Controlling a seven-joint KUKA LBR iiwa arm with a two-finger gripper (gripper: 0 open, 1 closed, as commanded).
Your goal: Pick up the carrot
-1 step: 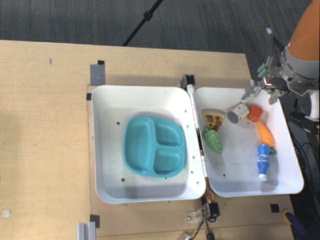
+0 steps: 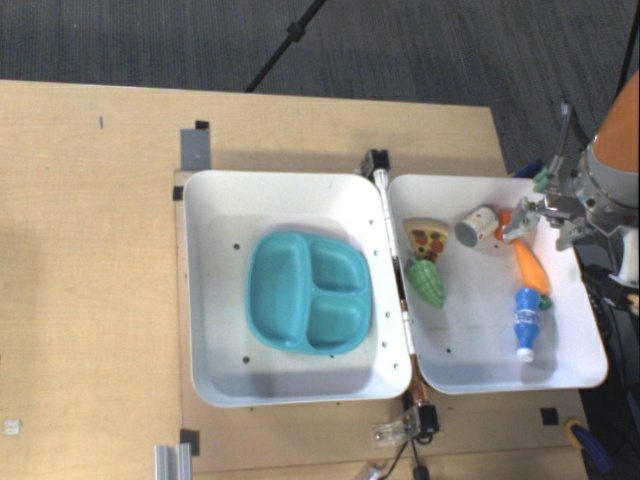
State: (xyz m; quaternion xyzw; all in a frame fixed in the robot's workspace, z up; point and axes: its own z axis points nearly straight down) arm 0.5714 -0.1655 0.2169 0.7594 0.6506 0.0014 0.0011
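**Gripper poised at the upper end of the carrot, grasp unclear**

The grey arm with its orange band (image 2: 622, 138) reaches in from the right, and its two-finger gripper (image 2: 535, 218) sits over the back right part of the right white bin (image 2: 590, 368). The metal fingers (image 2: 520, 220) are small and partly blurred against the bin floor, so how far apart they stand cannot be told, and nothing can be seen clamped between them.

The tapered orange plastic carrot (image 2: 530, 266) lies on the bin floor directly below the fingers, its upper end at or just under the fingertips and its body slanting away down and to the right. Just beyond the carrot's far end lies a small blue and white toy bottle (image 2: 526, 320). To the left of the fingers, close by, rests a grey cylindrical can (image 2: 474, 228). Further left lie a toy pizza slice (image 2: 428, 238) and a green knobbly vegetable (image 2: 427, 283). Well apart, in the left white bin (image 2: 215, 298), sits a teal divided plastic plate (image 2: 307, 293).
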